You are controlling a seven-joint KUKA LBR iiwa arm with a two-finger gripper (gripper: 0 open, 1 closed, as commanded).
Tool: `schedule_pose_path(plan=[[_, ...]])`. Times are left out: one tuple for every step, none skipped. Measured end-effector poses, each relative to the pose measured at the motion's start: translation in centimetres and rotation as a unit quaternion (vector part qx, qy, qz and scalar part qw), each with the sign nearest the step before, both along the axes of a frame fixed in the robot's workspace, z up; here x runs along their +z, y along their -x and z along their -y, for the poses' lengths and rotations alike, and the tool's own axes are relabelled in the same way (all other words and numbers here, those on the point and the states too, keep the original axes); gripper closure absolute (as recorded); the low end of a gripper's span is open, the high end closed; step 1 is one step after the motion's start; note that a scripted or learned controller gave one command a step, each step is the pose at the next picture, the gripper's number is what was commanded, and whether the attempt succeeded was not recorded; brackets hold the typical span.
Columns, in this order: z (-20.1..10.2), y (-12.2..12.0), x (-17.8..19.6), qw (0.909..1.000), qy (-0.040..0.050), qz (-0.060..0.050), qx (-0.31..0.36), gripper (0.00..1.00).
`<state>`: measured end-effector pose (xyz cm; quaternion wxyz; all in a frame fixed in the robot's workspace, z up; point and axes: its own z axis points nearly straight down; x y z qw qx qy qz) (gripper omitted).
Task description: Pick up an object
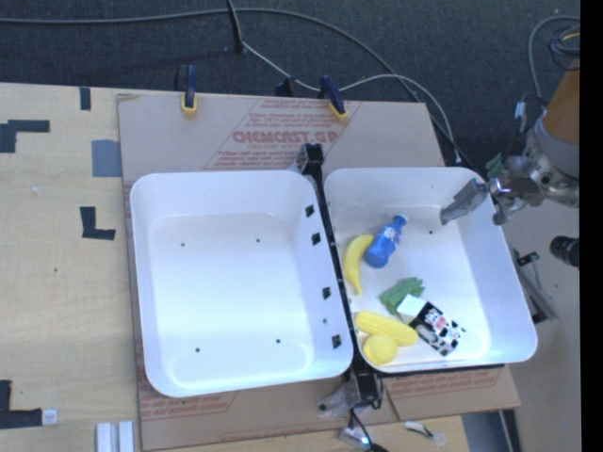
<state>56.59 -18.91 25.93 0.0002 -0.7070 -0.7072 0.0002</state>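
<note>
The right bin (490, 252) holds several small items. A yellow banana (353, 262) lies by its left wall, with a blue bottle (383, 243) beside it. Nearer the front are a green toy (402, 293), a white block with black spots (437, 328), a yellow corn cob (384, 326) and a yellow round fruit (379, 349). My gripper (479, 207) hovers over the bin's far right corner, apart from all of them. Its fingers are open with nothing between them.
The left bin (151, 252) sits beside the right one, with a black divider clip strip (325, 252) between them. Both rest on a cardboard sheet (264, 130) held by two clamps. Cables run across the dark floor behind.
</note>
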Motion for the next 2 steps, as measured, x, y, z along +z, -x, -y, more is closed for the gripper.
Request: schedule_pose_path(plan=[[-2.4, 0.3, -10.8, 1.0000, -0.0011, -0.004, 0.000, 0.00], [-1.6, 2.8, -7.9, 1.0000, 0.0003, 0.001, 0.000, 0.00]])
